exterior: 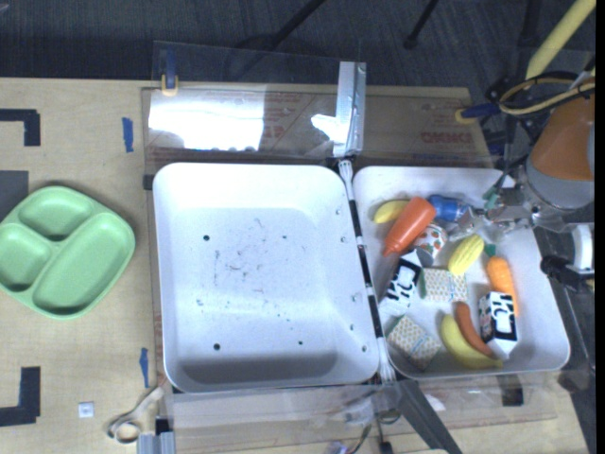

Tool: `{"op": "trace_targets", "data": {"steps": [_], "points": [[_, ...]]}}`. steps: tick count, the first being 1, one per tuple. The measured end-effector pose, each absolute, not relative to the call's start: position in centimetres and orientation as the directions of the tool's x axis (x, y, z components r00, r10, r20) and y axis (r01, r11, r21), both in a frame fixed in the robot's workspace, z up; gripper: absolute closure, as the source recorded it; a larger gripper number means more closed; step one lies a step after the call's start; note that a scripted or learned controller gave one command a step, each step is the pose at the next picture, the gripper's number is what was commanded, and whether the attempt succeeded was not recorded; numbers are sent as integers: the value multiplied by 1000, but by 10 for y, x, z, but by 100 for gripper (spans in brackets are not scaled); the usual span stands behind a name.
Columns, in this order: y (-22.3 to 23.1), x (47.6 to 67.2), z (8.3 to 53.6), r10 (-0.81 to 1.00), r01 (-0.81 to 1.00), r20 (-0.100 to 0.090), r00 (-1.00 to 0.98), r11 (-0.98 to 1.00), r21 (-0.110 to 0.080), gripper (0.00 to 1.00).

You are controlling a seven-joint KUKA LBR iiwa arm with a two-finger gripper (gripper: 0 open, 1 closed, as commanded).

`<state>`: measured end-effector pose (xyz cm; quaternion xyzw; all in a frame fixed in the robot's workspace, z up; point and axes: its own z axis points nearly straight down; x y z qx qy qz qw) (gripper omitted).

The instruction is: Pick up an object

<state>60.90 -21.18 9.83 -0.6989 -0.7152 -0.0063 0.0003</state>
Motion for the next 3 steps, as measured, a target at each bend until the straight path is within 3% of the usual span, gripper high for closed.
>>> {"op": "trace_targets", "data": {"steps": [1,2,3], "points": [[-212,575,90,996,996,11,-89,89,13,0],[-215,574,98,996,996,6,-86,86,11,100],[-181,608,200,998,998,-1,-55,55,2,100]]}}
